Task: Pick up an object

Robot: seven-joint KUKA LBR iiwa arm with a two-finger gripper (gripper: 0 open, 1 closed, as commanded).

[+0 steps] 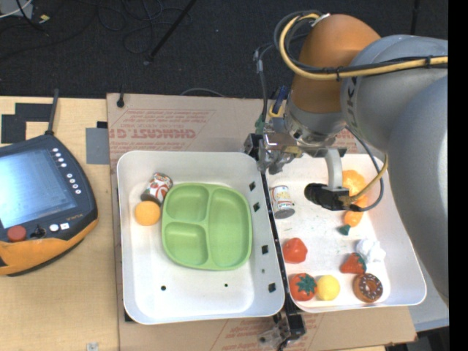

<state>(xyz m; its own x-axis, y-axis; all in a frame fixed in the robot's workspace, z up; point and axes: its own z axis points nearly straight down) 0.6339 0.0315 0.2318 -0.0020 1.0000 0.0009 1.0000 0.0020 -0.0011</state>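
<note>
The grey arm (398,115) is the biggest thing here; it reaches in from the right, and its orange band (333,46) stands above the far edge of the right bin (322,243). The left bin (194,291) lies touching it, side by side, and both rest on a brown cardboard sheet (183,126). Outside the bins, at the left, is a control pad (40,196) with a screen.

In the left bin a green divided plate (207,225) takes the middle. The gripper (272,158) hangs low over the far-left corner of the right bin, close to the wall shared by the bins (whether it is open or closed I cannot tell), and I see nothing held in it.

The nearest object to pick is a small can (282,201), upright in the right bin, just in front of the gripper. Nearer the camera are a red tomato (295,250), a chocolate donut (367,287), a strawberry (302,286) and a yellow lemon (328,288). In the left bin an orange ball (147,212) touches the plate's left rim, beside a little red-and-white tin (156,186).
</note>
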